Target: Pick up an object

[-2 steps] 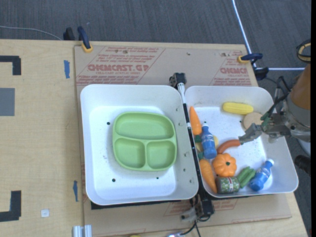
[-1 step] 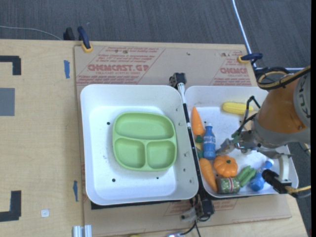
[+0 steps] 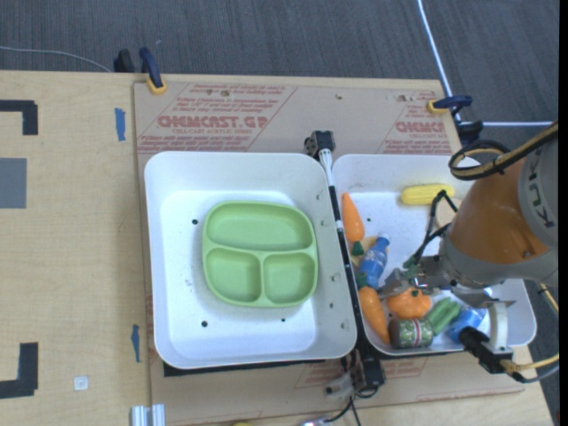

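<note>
Two white bins side by side on the worktop, left bin holding a green divided plate. Crowded into the right bin: yellow corn at the far wall, carrot, blue bottle, second carrot, orange fruit, green can. Tool low just beyond the orange fruit, beside the blue bottle, finger spread impossible to tell.
</note>
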Motion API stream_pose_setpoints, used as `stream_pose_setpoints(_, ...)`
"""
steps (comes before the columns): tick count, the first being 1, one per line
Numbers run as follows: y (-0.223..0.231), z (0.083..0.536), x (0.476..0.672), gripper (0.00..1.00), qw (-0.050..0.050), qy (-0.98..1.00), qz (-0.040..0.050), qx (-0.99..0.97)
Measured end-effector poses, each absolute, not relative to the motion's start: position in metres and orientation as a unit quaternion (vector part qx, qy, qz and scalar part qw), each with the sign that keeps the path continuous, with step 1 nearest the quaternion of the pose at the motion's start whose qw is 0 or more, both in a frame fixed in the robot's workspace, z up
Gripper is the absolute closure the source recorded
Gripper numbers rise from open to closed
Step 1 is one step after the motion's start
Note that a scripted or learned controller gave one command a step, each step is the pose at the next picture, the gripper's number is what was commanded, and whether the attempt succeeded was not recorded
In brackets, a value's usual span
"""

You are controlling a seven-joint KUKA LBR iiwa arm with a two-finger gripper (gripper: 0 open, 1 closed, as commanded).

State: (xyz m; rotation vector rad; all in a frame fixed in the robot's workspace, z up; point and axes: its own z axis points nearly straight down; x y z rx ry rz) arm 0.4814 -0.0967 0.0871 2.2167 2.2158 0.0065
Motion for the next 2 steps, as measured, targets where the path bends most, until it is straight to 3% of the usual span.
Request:
stream_pose_setpoints(1, -0.097, 0.097, 0.482, 1.0, 0.005, 0.707, 0.0025, 0.708)
stream_pose_setpoints(2, -0.025, 0.22, 0.491, 1.0, 0.0, 0.708, 0.0004, 0.706)
